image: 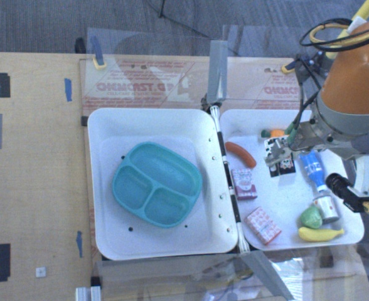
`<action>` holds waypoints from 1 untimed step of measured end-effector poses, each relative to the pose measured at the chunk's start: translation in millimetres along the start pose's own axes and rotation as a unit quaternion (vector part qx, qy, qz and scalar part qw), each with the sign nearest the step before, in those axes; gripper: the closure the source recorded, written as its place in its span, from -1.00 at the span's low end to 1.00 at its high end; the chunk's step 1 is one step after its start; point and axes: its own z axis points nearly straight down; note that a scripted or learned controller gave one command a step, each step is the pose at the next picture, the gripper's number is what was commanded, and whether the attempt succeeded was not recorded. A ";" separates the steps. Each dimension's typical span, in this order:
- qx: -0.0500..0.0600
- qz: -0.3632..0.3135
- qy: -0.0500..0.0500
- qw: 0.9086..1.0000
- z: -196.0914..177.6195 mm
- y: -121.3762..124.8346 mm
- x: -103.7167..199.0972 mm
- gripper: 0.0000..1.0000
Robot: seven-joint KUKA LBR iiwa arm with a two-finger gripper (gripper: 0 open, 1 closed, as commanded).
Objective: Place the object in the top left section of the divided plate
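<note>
Left bin (103, 130): teal divided plate (157, 184). Right bin (354, 231): hot dog (241, 155) at ten o'clock, banana (320, 233) at five. My pincer (278, 157) hovers above; its grip I cannot tell.

Tan wood bench (34, 187) w/ blue tape bits (68, 89); grey floor (59, 8) behind.

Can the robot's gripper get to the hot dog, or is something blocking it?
Probably yes. The gripper hangs over the right bin, just beside the hot dog, which lies alone with nothing on top.
</note>
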 end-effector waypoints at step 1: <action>0.001 -0.038 0.001 0.999 -9.3 -23.3 104.0 1.00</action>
